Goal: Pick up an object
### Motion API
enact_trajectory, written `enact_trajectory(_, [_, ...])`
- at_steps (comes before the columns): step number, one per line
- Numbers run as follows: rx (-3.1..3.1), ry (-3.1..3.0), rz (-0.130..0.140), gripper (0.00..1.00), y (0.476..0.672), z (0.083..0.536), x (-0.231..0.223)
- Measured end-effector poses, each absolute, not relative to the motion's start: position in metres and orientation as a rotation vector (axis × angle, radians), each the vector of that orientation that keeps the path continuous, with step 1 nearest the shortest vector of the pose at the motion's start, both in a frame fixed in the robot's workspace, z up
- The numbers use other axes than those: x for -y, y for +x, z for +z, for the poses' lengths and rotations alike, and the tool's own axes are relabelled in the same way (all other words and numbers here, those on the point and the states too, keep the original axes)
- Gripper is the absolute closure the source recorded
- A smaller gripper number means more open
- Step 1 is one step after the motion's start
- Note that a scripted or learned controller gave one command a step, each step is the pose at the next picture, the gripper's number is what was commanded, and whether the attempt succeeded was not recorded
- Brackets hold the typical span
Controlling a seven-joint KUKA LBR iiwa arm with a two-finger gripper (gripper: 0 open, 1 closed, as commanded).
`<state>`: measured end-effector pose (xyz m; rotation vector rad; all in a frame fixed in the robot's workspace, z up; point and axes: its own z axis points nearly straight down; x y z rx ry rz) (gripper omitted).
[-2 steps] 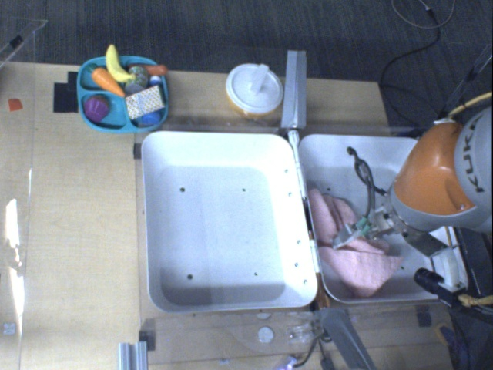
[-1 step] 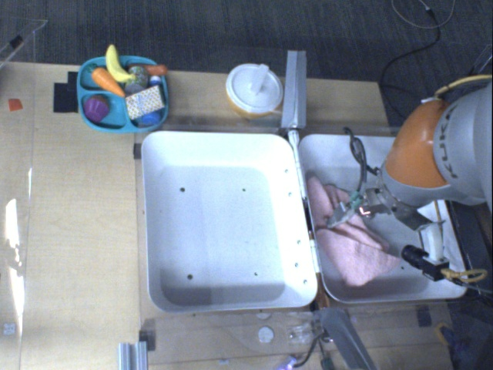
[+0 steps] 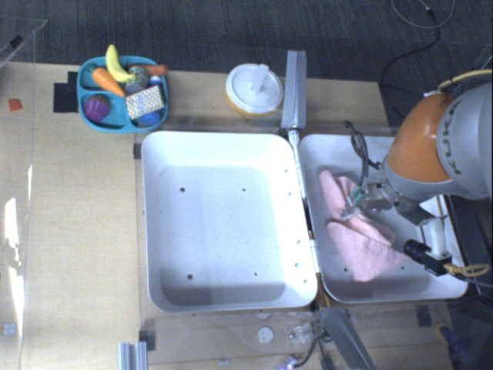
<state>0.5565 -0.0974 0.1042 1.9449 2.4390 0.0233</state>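
A pink cloth [image 3: 362, 241] lies crumpled in the right bin [image 3: 431, 287], stretching from the bin's upper left toward its lower middle. My gripper [image 3: 357, 201] reaches in from the right and sits low, right at the cloth's upper part, where the fabric bunches up beside it. The arm's orange band [image 3: 420, 149] and grey wrist hang over the bin's right half and hide part of its floor.
The left bin [image 3: 223, 222] sits beside the right one, separated by a shared rim. Behind the bins stand a white lidded cup [image 3: 254, 89] and a blue tray [image 3: 123, 95] with toy food. Cables run along the right bin's edge.
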Motion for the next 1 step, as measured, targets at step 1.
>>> enact_trajectory(1, [-2.673,1.626,0.009,1.0,0.6039,0.187,0.0684])
